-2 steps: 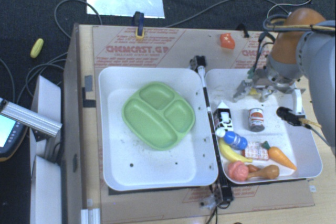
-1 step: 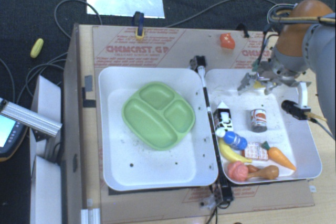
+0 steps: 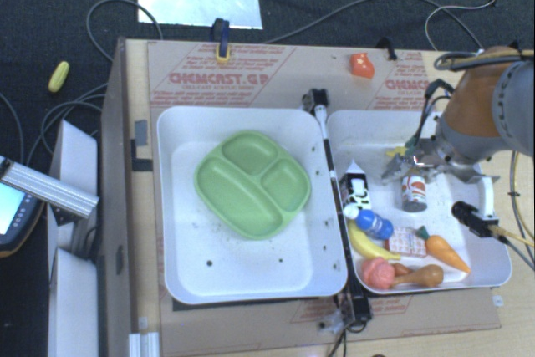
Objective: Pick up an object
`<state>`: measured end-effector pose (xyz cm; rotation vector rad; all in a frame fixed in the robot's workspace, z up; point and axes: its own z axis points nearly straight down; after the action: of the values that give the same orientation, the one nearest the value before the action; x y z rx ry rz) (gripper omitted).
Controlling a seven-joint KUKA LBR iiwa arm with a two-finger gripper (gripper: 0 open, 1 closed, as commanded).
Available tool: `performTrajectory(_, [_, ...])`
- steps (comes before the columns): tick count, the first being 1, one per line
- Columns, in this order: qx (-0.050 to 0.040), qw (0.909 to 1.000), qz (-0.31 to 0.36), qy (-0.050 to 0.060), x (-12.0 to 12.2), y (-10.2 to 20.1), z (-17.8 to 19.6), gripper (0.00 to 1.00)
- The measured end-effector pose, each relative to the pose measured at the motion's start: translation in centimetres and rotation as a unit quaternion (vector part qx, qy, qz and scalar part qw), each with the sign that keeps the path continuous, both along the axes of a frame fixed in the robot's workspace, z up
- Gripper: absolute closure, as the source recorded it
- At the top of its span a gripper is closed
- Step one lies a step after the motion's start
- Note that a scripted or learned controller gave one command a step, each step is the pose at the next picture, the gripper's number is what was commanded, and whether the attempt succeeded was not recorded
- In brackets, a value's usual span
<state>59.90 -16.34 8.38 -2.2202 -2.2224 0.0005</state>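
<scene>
The claw (image 3: 413, 167) hangs over the right bin (image 3: 493, 267), its 2 fingers spread, directly above an upright small can (image 3: 414, 192) that is not gripped. Toward the bin's near wall lie a carrot (image 3: 445, 252), a banana (image 3: 368, 242), a blue bottle (image 3: 374, 223) and a pink toy (image 3: 378, 272). The left bin (image 3: 184, 263) holds a green divided plate (image 3: 253, 182).

Small can (image 3: 414, 192) upright, right bin (image 3: 501, 267), beneath gripper.

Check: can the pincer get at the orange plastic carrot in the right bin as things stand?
Probably yes. The orange plastic carrot lies uncovered near the right white bin's front corner, with the pincer close above a small can nearby.
</scene>
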Motion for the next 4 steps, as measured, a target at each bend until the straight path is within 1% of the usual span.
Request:
performTrajectory(1, [0.0034,0.9998,-0.005,0.021,5.8,1.4,-0.4,0.0])
performTrajectory(2, [0.007,0.9997,-0.003,0.023,6.1,-0.3,-0.5,0.0])
performTrajectory(3, [-0.0003,1.0,0.0,-0.001,-1.4,-1.2,0.1,0.0])
performTrajectory(4, [-0.0002,1.0,0.001,-0.002,-1.3,-1.2,1.1,1.0])
